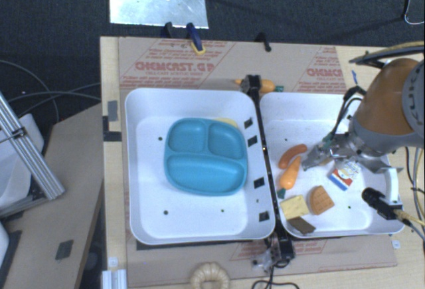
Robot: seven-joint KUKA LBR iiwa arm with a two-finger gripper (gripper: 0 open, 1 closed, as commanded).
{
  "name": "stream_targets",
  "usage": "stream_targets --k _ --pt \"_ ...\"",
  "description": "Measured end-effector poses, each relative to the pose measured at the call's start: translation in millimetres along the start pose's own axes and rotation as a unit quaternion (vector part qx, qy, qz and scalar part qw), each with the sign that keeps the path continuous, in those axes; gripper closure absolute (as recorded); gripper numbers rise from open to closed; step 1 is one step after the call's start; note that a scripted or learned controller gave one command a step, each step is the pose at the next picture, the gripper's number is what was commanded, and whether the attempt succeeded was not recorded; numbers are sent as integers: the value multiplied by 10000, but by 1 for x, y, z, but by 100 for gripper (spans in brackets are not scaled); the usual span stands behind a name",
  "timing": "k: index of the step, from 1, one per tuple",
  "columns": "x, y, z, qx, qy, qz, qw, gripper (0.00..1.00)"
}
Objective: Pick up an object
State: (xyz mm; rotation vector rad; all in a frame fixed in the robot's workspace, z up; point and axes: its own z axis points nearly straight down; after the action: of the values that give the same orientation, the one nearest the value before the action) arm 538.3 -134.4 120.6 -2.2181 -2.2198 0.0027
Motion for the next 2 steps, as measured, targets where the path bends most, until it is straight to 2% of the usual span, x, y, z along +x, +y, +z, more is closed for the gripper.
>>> stream_targets --k 1,2 --pt "1 3 35 -51 -7 -7 10000 0" --pt "0 2 25 -36 -8 0 10000 100"
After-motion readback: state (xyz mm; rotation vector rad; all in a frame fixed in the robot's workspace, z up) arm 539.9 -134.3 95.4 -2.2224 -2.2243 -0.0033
